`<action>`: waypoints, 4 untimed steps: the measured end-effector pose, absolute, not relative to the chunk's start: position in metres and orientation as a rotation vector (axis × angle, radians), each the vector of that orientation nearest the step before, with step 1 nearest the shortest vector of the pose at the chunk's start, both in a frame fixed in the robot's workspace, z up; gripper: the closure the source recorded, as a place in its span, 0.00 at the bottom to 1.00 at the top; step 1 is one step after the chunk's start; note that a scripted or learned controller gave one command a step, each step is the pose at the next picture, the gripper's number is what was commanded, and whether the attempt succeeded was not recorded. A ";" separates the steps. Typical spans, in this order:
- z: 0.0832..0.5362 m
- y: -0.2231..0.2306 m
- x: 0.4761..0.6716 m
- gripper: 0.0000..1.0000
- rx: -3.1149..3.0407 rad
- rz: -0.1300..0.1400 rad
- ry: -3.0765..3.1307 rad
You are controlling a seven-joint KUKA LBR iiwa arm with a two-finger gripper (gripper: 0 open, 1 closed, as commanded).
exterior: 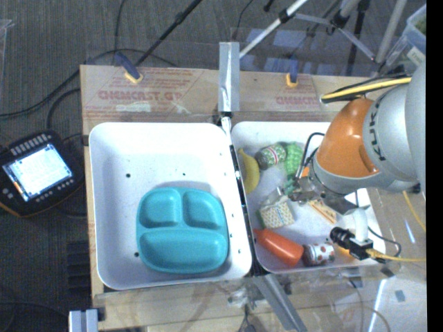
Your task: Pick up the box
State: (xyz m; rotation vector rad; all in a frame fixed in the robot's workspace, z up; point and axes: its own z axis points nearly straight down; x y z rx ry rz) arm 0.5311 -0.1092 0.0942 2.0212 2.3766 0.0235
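Patterned cardboard box — squarish, tilted — beside smooth orange bottle.

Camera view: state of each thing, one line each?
box: tilted in the right bin, among clutter, gripper just above it
orange bottle: lying on its side
teal tray: flat, upright, in the left bin
banana: against the dividing wall
pendant screen: lit

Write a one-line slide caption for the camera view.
KUKA arm reaches into the right bin near the small box; a teal divided tray lies in the left bin.
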 end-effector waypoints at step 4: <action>0.095 -0.102 0.495 0.00 2.000 0.025 2.383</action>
